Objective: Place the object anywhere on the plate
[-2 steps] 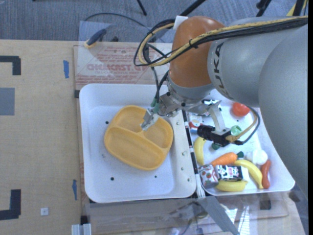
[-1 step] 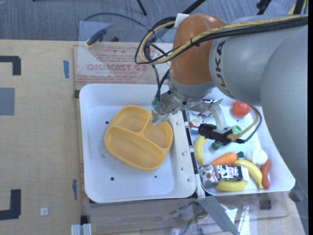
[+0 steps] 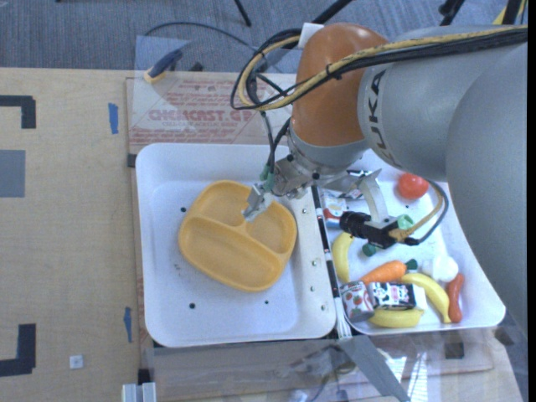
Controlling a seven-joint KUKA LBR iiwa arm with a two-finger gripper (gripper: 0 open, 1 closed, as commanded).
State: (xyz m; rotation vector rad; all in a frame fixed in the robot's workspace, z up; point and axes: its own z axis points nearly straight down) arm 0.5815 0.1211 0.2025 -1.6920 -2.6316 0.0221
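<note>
A yellow plate [image 3: 237, 243] with three compartments lies in the left white bin [image 3: 159, 224]. My gripper [image 3: 255, 203] hangs over the plate's upper right compartment, close to its surface, reaching down from the orange wrist. I make out no object at its tip. The loose objects lie in the right bin [image 3: 479, 287]: a red tomato [image 3: 412, 185], a carrot [image 3: 387, 271], a banana [image 3: 342, 255], a second banana [image 3: 421, 295] and a small printed carton [image 3: 378, 296].
A white egg-shaped piece [image 3: 445, 267] and a red sausage [image 3: 456, 296] sit at the right bin's near right. The arm covers that bin's far part. A cardboard sheet [image 3: 188, 115] lies behind the left bin.
</note>
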